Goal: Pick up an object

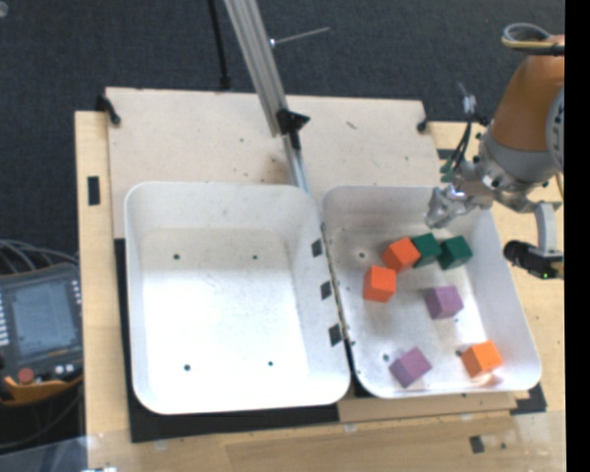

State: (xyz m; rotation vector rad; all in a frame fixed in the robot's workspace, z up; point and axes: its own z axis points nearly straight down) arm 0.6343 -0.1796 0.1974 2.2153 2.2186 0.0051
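Your jaws: state cannot be told from this view; nothing visibly held. They hover over the right shallow white plastic bin, just above two small dark green cubes touching an orange cube. No object lifted yet; descent, grasp and lift remain, I judge.

You are at a robotics lab cell: a teach pendant beside the surface, an aluminium camera mast, dark carpet.
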